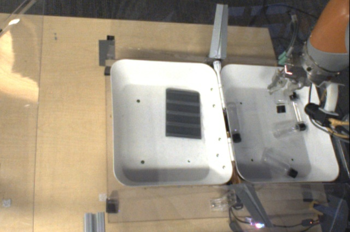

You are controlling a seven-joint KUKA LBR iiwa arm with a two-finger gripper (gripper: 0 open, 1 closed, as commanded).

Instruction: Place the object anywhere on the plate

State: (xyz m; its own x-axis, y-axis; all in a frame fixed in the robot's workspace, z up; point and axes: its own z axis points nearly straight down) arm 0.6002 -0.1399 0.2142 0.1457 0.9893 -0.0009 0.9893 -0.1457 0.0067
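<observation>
Two shallow white plastic bins with rounded corners are seen side by side on a pale wooden bench (60,132). In the left bin (131,160) a dark grey ribbed rectangular plate (183,113) lies flat at the centre. In the right bin (322,165) several clear tubes with black caps (281,129) lie scattered. The gripper (284,82) hangs at that bin's upper right, near the tubes, well apart from the plate; whether it grasps anything cannot be told.

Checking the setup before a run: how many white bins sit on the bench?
2. The left bin holds a dark ribbed plate; the right bin touches it, under the arm's gripper.
</observation>
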